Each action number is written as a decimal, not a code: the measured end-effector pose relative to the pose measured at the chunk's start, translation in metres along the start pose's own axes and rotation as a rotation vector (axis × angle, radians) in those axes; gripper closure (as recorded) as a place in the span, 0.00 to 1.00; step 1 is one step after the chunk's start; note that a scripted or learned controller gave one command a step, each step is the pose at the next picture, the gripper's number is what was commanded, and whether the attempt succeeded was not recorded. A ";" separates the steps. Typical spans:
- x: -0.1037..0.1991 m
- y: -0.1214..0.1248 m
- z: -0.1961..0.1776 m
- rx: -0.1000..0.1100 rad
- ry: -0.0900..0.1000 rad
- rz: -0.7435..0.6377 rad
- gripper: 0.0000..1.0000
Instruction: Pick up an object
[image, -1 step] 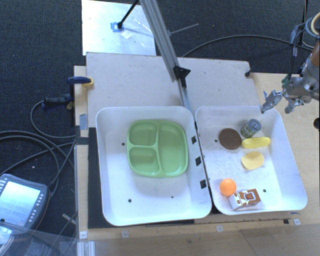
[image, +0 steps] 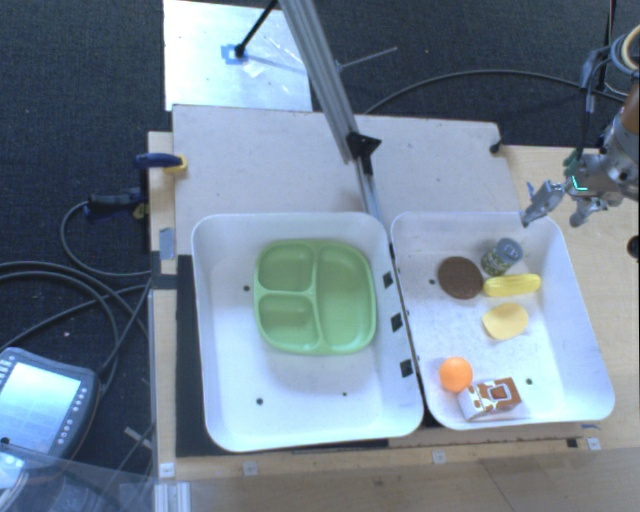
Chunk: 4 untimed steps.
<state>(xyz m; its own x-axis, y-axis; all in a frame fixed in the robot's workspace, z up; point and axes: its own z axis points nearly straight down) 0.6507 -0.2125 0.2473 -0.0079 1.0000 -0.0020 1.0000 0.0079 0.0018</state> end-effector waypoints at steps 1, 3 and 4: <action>-0.001 -0.009 0.057 0.005 0.002 0.007 0.00; -0.001 -0.012 0.158 0.003 0.002 0.007 0.00; -0.001 -0.010 0.144 -0.003 -0.001 0.006 1.00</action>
<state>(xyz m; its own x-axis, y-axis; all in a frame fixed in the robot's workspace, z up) 0.6405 -0.2141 0.1032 -0.0018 1.0000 -0.0025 1.0000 0.0018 0.0050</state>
